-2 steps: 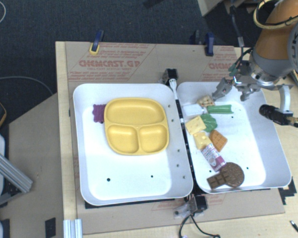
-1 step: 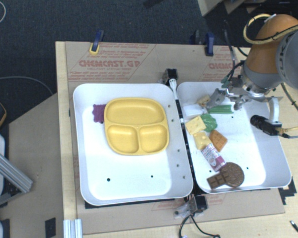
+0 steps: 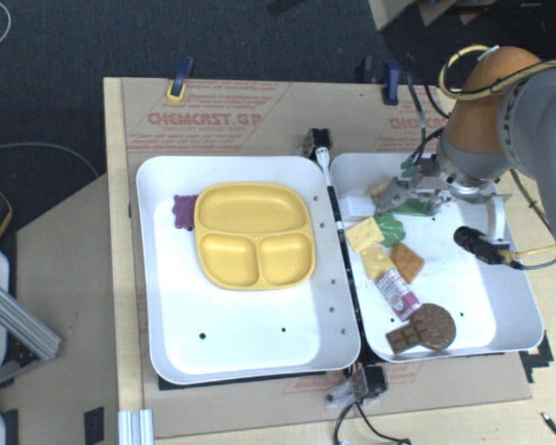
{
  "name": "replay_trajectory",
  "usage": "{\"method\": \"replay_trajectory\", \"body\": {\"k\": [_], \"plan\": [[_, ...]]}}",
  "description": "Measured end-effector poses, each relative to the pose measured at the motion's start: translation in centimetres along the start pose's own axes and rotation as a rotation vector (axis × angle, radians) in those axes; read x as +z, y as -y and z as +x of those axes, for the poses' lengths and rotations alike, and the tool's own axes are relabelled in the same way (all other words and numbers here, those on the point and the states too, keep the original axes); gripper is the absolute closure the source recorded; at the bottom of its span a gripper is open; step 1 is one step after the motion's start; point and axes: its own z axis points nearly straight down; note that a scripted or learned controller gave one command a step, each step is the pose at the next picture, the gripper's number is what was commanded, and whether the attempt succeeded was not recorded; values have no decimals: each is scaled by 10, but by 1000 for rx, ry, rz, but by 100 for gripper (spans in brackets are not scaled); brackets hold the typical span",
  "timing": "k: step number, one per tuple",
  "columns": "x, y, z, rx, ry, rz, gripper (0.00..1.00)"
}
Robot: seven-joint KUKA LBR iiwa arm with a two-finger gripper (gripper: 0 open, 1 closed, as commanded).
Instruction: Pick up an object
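The grey KUKA arm (image 3: 537, 119) is reaching in from the right, its orange wrist band (image 3: 482, 109) tilting downward and the gripper (image 3: 410, 197) hanging low, pointing toward the left.

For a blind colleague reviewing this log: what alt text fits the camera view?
A grey arm's gripper hangs low over the far end of the right white bin, which holds small toy foods: a green piece, yellow wedges and a brown cookie. The left white bin holds a yellow divided plate beside a small purple item.
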Motion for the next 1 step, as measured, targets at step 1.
{"method": "replay_trajectory", "body": {"k": [1], "plan": [[-5,0,0,1,0,0,100]]}}
